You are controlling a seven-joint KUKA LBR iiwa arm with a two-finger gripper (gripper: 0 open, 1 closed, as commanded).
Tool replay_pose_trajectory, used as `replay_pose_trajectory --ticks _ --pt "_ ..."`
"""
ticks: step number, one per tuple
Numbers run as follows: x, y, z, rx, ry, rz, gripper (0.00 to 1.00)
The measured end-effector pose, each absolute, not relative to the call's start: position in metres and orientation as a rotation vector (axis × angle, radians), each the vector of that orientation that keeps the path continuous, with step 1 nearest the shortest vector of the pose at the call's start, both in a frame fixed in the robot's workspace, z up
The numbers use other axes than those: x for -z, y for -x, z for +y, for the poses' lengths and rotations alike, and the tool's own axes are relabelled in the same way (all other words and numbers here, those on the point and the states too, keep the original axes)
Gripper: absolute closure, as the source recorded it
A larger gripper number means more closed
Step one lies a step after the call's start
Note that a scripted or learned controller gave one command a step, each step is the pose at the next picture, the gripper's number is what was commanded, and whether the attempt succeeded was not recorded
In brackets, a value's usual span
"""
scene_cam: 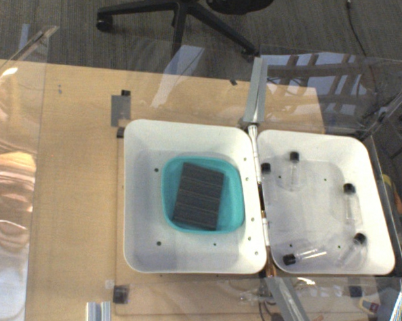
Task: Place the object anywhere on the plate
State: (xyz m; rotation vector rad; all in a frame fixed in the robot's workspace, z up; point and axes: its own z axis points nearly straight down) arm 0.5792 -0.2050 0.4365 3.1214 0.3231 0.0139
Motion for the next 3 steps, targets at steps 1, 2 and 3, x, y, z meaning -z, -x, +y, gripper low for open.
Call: replay_pose_trajectory --ticks 1,2,3 --pt "-0.437 -0.523 -0.205 -0.015 -3.121 0.322 0.0" --pt "-0.436 -0.502 -0.205 -0.015 -3.121 0.323 0.0" --pt "-0.436 -0.624 -0.204 -0.014 -3.117 0.353 0.0"
